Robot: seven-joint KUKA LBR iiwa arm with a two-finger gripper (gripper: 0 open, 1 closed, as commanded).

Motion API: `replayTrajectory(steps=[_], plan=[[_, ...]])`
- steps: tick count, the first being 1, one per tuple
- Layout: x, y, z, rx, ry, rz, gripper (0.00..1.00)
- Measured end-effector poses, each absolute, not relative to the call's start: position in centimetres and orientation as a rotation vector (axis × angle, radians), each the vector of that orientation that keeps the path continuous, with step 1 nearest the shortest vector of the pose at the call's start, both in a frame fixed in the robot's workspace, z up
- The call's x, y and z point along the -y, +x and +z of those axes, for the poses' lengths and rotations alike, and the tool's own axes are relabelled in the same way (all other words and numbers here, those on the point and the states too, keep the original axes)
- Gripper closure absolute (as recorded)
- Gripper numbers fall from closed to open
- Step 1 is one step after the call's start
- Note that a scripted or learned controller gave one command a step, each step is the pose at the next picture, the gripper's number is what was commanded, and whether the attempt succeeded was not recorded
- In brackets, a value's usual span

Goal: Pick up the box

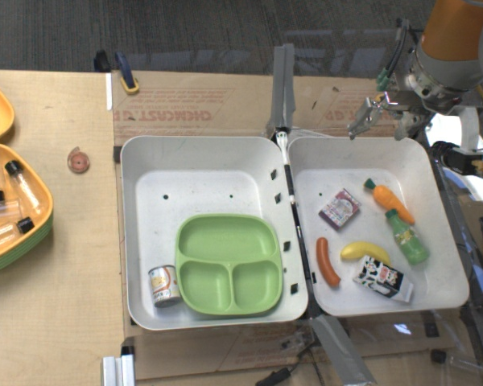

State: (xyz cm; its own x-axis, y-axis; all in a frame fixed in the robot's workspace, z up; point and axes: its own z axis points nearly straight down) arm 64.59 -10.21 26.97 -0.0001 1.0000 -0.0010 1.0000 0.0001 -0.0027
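Note:
A small purple and white box (339, 208) lies flat near the middle of the right bin (443, 215). A black and white carton (382, 279) lies at that bin's front right, beside a banana (365, 252). My gripper (380, 127) hangs above the right bin's back rim, well behind both boxes and apart from them. Its two thin fingers (361, 124) stand apart, open, with nothing between them.
The right bin also holds a carrot (388, 201), a green bottle (406, 237) and a red sausage (328, 261). In the left bin (145, 183) sit a green divided plate (229, 264) and a small can (163, 285). Yellow trays (8, 207) stand far left.

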Motion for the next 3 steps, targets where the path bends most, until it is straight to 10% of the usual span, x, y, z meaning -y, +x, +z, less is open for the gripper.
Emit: replayTrajectory(steps=[1,2,3], plan=[[9.7,63.7,14.4,2.205,-2.237,0.003,0.0],[9.4,57.7,9.1,2.121,-2.315,0.004,0.0],[9.6,57.6,9.9,2.114,-2.319,0.005,1.0]])
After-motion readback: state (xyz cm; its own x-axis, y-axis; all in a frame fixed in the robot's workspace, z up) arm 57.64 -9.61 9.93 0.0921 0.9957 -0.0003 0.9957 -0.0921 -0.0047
